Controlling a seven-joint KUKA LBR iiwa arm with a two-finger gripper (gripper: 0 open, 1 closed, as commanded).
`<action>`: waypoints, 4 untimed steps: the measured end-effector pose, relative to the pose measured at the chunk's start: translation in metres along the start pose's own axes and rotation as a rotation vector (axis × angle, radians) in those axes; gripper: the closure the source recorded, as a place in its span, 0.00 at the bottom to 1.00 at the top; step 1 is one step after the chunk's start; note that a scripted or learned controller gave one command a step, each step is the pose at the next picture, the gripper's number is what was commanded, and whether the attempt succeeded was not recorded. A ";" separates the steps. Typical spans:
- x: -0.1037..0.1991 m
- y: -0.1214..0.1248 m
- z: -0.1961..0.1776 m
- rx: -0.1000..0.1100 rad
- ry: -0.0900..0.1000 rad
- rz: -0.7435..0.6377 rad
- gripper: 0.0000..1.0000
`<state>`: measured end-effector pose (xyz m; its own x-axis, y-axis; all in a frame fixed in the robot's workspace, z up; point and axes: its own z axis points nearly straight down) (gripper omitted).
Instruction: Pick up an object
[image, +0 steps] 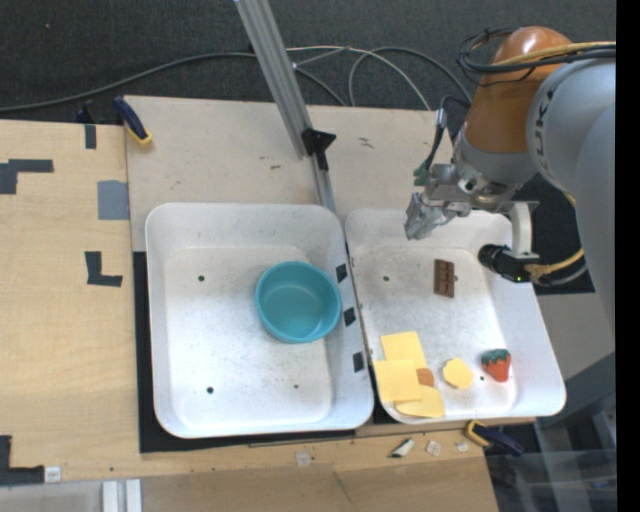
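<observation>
Pale wooden bench (230, 160) under two shallow white bins. Left bin (165, 300) with a teal bowl (297, 300) at centre; right bin (520, 330) with candidates to pick — brown block (444, 278), yellow slices (405, 375), small strawberry-like piece (496, 365). Gripper (420, 222) poised over the right bin's far left corner, apparently empty — spread or pressed together, cannot tell. Arm cropped at right.

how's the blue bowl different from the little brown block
The blue bowl is round and hollow, standing open side up; the brown block is a flat rectangle lying down. The bowl is far larger than the block. The bowl sits in the left bin, while the block lies in the right bin, nearer the gripper. Both rest on a bin floor, apart from other things.
</observation>
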<state>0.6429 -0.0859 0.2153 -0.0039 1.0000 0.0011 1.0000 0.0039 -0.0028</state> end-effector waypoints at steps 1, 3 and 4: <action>0.043 -0.023 -0.008 0.000 0.001 -0.001 1.00; 0.125 -0.090 -0.007 0.001 0.000 -0.001 1.00; 0.167 -0.116 -0.009 0.002 0.000 -0.002 1.00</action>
